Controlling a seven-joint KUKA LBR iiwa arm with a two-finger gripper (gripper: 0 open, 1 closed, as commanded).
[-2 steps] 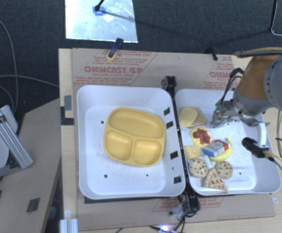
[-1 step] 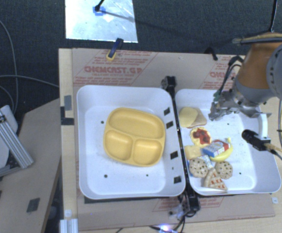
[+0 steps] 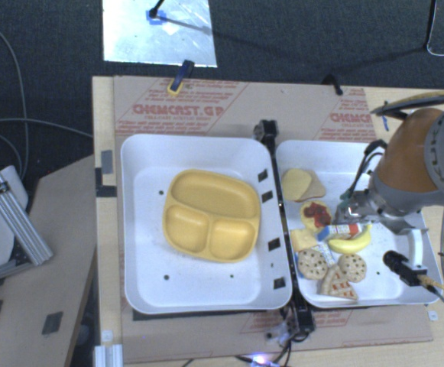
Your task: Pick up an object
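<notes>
1. The left shallow white plastic bin (image 3: 141,228) on the desk (image 3: 206,98) holds one thing, a yellow three-compartment plastic tray (image 3: 210,214) lying flat near its middle.
2. The right shallow white plastic bin (image 3: 336,147) holds a cluster of toy food along its left side: a tan bread-like slice (image 3: 302,182) at the far end, a red round piece (image 3: 315,212) below it, a pale yellow wedge (image 3: 304,239), two brown speckled cookies (image 3: 312,263) and a pizza-like slice (image 3: 338,285) at the near end.
3. A yellow toy banana (image 3: 350,243) lies just right of that cluster, touching a small red-and-white piece (image 3: 347,228).
4. The grey arm's end effector (image 3: 353,214) hangs low over the banana and the red-and-white piece; whether it is open or closed, I cannot tell.
5. Judging by this, the pick is not done: every object appears to rest in the bin, so a grasp and lift are left.
</notes>
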